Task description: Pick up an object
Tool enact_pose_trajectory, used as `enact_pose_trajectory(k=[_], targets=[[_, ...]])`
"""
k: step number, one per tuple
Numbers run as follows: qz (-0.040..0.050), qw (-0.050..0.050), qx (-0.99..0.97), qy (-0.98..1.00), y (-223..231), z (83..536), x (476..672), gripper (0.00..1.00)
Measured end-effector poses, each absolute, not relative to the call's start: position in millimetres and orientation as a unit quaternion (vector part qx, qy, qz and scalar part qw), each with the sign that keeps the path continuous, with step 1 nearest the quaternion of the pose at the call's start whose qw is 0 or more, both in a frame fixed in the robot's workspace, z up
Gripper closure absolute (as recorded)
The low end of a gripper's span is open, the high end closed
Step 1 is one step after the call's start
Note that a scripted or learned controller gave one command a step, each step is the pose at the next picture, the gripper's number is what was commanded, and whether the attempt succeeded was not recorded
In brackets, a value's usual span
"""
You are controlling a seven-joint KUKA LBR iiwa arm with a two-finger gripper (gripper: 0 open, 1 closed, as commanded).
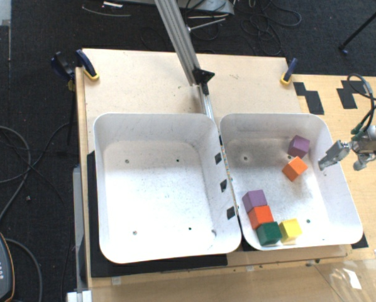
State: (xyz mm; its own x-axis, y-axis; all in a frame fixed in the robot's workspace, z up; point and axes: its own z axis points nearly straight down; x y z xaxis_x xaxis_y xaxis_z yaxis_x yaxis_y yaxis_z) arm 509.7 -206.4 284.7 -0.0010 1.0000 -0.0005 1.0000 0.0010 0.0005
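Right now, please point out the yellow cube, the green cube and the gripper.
yellow cube [290,229]: camera view, on its top face.
green cube [269,233]: camera view, on its top face.
gripper [346,156]: camera view, midway between its fingertips.

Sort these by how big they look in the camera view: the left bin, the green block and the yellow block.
1. left bin, by far the largest.
2. green block and yellow block: they look about alike, so no ranking between them.

The wooden bench [144,80] bears two white bins, left [106,168] and right [339,194], touching.
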Motion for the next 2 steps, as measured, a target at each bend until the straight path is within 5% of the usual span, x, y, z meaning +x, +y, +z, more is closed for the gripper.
enact_pose_trajectory(k=[1,2], targets=[[-0.0016,-0.003,0.706,0.708,-187,127,530.5,0.00],[0.0004,0.001,0.705,0.709,-186,93,573.2,0.00]])
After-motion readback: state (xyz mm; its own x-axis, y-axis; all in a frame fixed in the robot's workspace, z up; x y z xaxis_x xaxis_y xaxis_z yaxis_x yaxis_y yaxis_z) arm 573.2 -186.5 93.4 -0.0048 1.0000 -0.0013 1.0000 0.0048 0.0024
